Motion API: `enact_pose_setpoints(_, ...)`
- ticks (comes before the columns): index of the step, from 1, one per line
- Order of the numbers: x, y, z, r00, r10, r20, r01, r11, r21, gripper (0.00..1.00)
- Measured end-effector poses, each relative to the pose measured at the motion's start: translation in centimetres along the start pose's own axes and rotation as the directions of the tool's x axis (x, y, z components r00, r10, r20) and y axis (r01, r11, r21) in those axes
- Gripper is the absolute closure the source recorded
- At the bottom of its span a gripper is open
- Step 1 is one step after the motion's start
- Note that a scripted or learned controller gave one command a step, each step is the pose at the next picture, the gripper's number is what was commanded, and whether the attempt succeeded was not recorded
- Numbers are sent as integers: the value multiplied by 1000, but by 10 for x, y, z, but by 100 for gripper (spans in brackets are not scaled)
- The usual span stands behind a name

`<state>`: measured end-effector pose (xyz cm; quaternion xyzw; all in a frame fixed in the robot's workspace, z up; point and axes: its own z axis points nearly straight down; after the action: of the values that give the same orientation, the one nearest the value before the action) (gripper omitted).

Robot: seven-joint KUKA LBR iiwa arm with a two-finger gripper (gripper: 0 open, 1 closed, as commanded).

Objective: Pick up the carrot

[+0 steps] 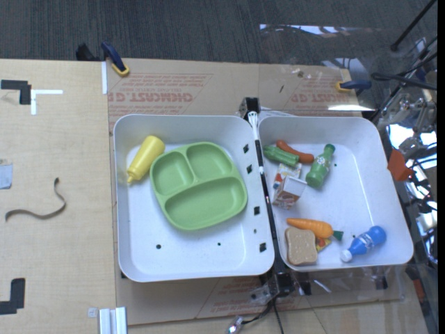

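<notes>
The carrot is lying in the lower part of the right bin, just above a bread slice; something small and reddish is half hiding under its leafy end. A 2nd orange piece at the bin's top is hard to identify. The arm is sitting at the right edge, cut off among cables; whether its gripper is open or closed, I cannot tell.
</notes>
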<state>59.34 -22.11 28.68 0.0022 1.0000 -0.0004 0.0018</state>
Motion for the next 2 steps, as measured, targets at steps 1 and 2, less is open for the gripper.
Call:
enact_pose_setpoints(1,57,28,171,1000,-13,-1,13,1000,-1,0)
enact_pose_setpoints(2,104,83,190,983,-184,20,184,983,5,0)
